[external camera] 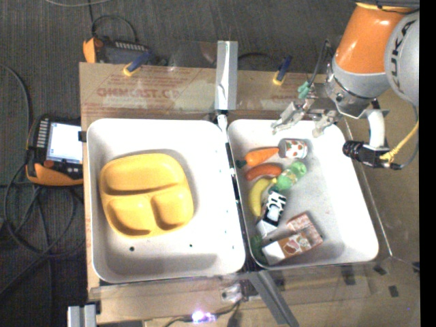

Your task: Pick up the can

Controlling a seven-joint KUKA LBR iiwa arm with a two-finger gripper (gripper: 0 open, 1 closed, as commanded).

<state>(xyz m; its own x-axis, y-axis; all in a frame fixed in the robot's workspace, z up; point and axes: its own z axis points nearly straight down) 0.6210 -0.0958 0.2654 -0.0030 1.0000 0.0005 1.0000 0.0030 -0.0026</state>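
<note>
The gripper (304, 116), fingers spread and grasping nothing, is hovering at upper right just above the can (294, 148), apparently lining up a grasp.

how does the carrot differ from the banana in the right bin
The carrot is orange and lies nearly level across the bin's far part; the banana is yellow, curved, and runs lengthwise along the left wall. The carrot sits farther from the camera than the banana. Both lie flat in the right bin.
</note>
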